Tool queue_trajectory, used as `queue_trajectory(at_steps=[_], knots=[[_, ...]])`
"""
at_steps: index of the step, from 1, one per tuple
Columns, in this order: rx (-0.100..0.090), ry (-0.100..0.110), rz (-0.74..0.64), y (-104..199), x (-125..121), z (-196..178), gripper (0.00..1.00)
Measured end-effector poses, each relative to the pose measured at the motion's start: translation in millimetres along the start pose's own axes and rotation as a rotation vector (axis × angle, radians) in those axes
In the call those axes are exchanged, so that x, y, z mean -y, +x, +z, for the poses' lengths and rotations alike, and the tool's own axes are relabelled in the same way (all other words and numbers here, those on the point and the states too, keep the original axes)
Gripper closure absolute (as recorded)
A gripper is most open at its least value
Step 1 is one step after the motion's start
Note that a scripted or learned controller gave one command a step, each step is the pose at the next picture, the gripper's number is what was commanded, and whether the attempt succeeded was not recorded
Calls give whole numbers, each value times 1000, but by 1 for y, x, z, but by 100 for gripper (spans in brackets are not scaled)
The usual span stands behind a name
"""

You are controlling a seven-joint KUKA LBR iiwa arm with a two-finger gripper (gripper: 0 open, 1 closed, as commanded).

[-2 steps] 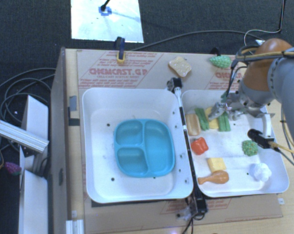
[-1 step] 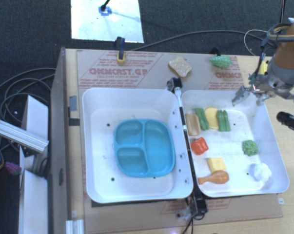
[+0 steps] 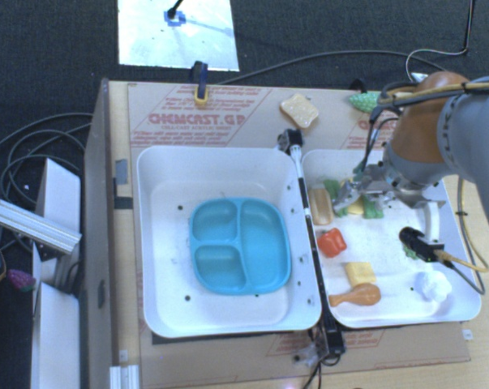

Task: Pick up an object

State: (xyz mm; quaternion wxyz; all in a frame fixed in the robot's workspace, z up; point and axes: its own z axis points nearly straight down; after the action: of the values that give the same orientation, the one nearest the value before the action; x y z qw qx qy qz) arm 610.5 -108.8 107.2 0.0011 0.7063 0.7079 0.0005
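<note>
Camera view: my gripper [image 3: 359, 191] sits low in the right bin [image 3: 463, 298]
I cannot tell its grasp; it hovers over green toys [image 3: 335, 190]; blue tray [image 3: 238, 245] fills the left bin [image 3: 159, 217].

Left bin [image 3: 159, 241] showing white, holding a light-blue tray [image 3: 238, 245]. Right bin [image 3: 463, 298] also white, carrying a red pepper [image 3: 332, 242], pale-yellow block [image 3: 358, 273], tan-orange drumstick [image 3: 355, 297], white lump [image 3: 432, 285], green bits [image 3: 334, 188], possibly lettuce. Arm [image 3: 463, 128] reading grey with an orange band [image 3: 418, 120]. Bench [image 3: 228, 112] showing tan board with red lettering.
</note>
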Motion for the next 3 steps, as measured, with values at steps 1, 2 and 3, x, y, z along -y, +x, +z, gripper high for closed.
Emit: queue_trajectory(at_steps=[1, 2, 3], knots=[[2, -2, 1, -46, -10, -55, 0], [1, 0, 1, -71, -18, 21, 0], [0, 1, 1, -72, -1, 22, 0]])
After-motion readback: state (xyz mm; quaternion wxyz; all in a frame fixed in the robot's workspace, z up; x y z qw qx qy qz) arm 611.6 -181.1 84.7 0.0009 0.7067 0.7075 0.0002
